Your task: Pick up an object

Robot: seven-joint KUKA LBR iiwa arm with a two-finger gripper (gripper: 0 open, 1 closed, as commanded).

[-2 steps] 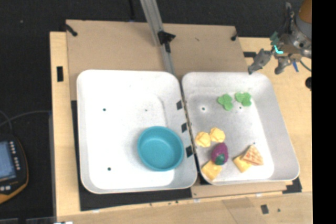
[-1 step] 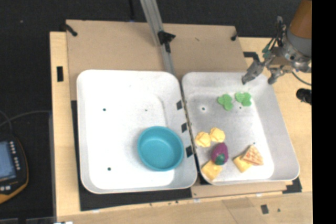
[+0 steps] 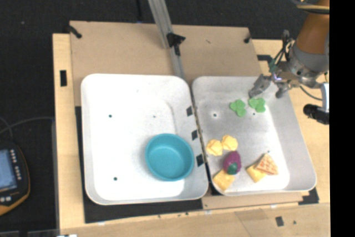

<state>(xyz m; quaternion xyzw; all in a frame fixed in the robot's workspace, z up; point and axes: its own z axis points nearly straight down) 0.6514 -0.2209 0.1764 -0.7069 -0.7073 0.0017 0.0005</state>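
Landmark = right shallow white plastic bin point(image 3: 288, 136).

Near edge of it: yellow foam blocks point(image 3: 223, 179), purple-green toy veg point(image 3: 232, 162), orange-yellow waffle wedge point(image 3: 263, 166). A bit further in, pale yellow lumps point(image 3: 222, 145). Left of bin, in its neighbour: round blue plastic bowl point(image 3: 168, 156).

Far half of bin: two flat green leaf-shaped pieces point(image 3: 247, 106), just beside each other.

Far right corner: grey two-finger gripper point(image 3: 270, 86), fingers spread, nothing betw. them, just beyond the green pair.

Likely target = nearer green piece. It's thin, so judge: drop low, straddle one leaf only, close at bin floor, lift straight. Risk: skidding off.
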